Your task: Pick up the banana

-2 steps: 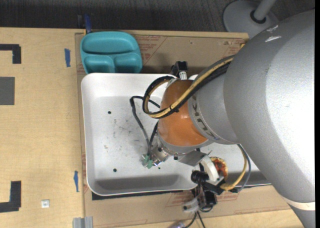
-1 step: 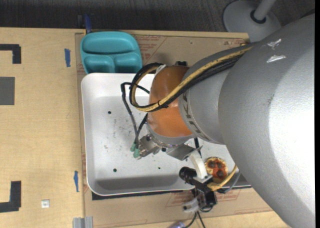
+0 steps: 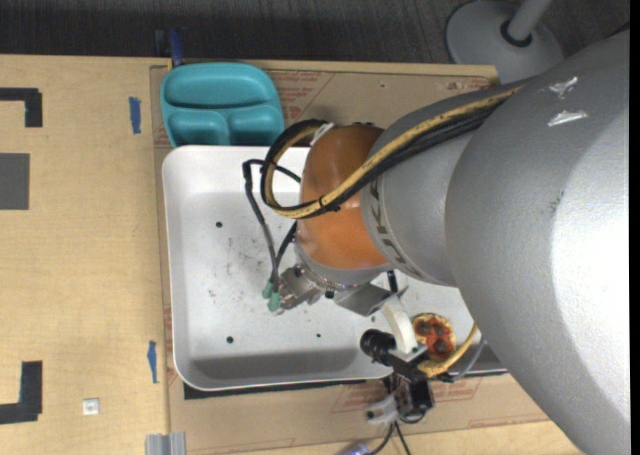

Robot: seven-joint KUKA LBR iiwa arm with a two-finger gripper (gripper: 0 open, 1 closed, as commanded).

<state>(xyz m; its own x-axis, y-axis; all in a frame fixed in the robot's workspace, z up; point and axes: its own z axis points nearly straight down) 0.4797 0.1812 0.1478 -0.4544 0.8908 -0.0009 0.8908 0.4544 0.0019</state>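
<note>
I'm low over the shallow white plastic bin [image 3: 200, 243]. My end effector [image 3: 285, 291] hangs a little toward 6 o'clock of its centre, close to the floor as I judge it. Whether it is apart or together I cannot tell, because my own wrist is in the way. The banana? I cannot place it: my orange band and grey bulk cover the bin's whole 3 o'clock side, so my guess is it lies somewhere under there. Down at the 5 o'clock corner sits a small round lump, mottled red and yellow [image 3: 432, 331], too small to name.

Risks now. The biggest is closing on nothing, since the floor beneath me reads bare, smooth and glossy, with only dark scuffs and a few small holes. A banana is curved and slick-skinned, so a pinch off its middle could roll it away across that hard plastic. Drop too far and I strike the bin floor. Swing toward 12 o'clock and I could clip the teal moulded plastic tray [image 3: 220, 108], rounded and matte, just beside the bin's rim there. All of it sits on the tan cardboard-faced tabletop [image 3: 80, 243], marked with blue tape
</note>
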